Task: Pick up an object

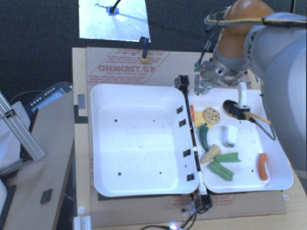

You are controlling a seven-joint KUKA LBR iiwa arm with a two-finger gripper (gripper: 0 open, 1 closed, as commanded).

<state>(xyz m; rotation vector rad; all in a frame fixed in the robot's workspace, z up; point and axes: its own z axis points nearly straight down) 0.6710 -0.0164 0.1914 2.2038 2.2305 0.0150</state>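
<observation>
White bins — a tan speckled cookie, green beans, an orange sausage, a yellow cone.

Grey arm reaches in from right, orange band above wrist, gripper pointed down; its 2 fingers too blurred to read.

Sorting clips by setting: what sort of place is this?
Likely a robotics lab bench for grasping trials: a grey arm reaches over two white bins, toy food such as a sausage lies in the right one, and the backdrop is dark cloth.
</observation>
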